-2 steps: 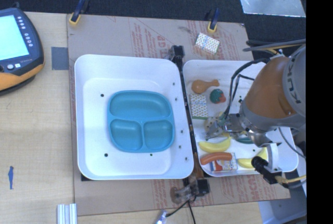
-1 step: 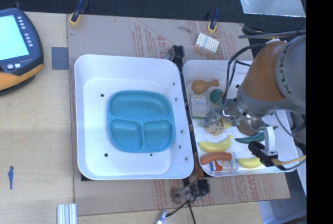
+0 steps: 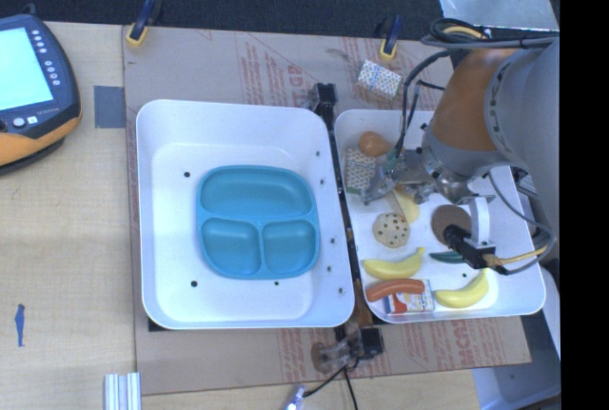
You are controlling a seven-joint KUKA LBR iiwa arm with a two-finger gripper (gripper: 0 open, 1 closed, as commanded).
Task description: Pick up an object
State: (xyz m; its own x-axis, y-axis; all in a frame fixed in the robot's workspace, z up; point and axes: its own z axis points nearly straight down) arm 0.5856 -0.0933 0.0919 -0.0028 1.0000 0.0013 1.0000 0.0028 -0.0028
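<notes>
Fingers (image 3: 383, 182) state cannot be told: they sit low over the right bin (image 3: 533, 303), near its left wall. Table (image 3: 76, 237) carries both bins. Left bin (image 3: 162, 208) holds a blue divided plate (image 3: 257, 220). Right bin contents: two bananas (image 3: 394, 263) (image 3: 463, 292), hot dog (image 3: 395, 288), round cookie (image 3: 390, 229), orange (image 3: 373, 144).

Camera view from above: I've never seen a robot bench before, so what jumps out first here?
The blue divided plate in the middle of the left white bin catches the eye first. Next comes the grey arm with its orange band, reaching in from the right over the right bin. There its gripper hangs above toy food, including two bananas.
</notes>
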